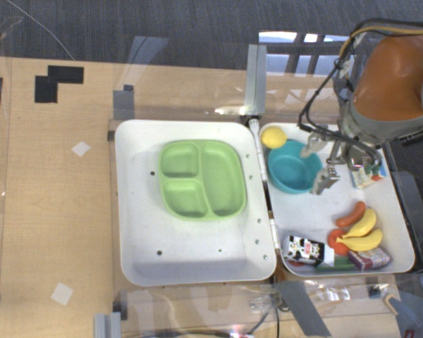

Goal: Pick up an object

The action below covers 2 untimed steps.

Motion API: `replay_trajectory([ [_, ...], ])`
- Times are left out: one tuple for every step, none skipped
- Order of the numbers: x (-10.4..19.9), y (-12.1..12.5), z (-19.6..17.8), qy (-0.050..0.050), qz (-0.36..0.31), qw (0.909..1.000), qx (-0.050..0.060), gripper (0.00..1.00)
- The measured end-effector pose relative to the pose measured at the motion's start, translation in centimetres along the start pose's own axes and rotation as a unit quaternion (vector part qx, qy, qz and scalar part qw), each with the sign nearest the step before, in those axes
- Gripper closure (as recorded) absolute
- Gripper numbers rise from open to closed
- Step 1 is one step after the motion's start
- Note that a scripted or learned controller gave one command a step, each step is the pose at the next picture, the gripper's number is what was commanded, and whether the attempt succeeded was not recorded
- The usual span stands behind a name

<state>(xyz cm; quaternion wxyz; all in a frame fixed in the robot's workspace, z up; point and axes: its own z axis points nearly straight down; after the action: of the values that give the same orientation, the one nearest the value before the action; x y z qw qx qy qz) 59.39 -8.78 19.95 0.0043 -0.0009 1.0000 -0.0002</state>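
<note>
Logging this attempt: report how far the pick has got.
Done: the grey arm's pincer hangs over the right white bin, beside the round teal bowl. In hand: nothing visible between its fingers. Left: grasping and lifting an object; the yellow banana lies untouched.

A green plate (201, 179) sits in the left bin (137, 259). The gripper (323, 166) hangs open by a blue bowl (292, 169).

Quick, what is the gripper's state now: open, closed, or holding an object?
Gripper: open, holding nothing, hanging beside the blue bowl in the right bin.
</note>
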Motion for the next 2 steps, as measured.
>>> replay_trajectory([
  [-7.3,-1.7,8.9,0.005,0.04,0.9992,-0.001,0.0],
  [-6.8,-5.6,11.0,-0.001,0.071,0.9975,0.0,0.0],
])
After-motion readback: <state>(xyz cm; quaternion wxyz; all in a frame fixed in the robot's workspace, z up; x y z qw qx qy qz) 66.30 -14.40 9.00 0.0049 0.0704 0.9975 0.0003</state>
